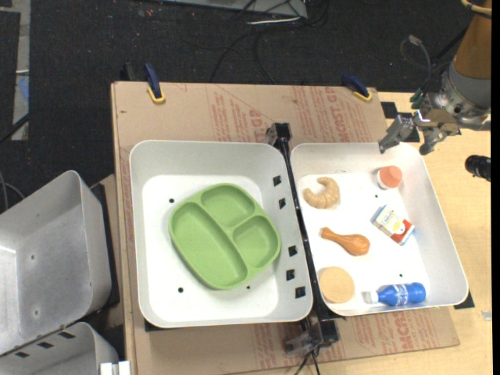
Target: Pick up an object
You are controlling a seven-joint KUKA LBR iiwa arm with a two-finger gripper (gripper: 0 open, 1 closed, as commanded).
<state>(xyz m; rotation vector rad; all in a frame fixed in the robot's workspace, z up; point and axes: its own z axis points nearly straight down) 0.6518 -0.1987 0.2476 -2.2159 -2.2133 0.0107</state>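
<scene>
The right bin (pixel 437 209) holds a croissant (pixel 323 192), a chicken drumstick (pixel 346 241), a round cookie (pixel 337 284), a blue bottle (pixel 398 294) lying on its side, a small white and red carton (pixel 391 224) and a small orange cup (pixel 389 177). My gripper (pixel 411 141) hangs over the bin's far right corner, above and just behind the orange cup. Its two dark fingers are spread apart with nothing between them.
The left bin (pixel 148 209) holds a green divided plate (pixel 224 234). A black clip strip (pixel 291 209) joins the two bins. Another white tub (pixel 47 264) stands off the bench at the left. Cables lie on the dark floor behind.
</scene>
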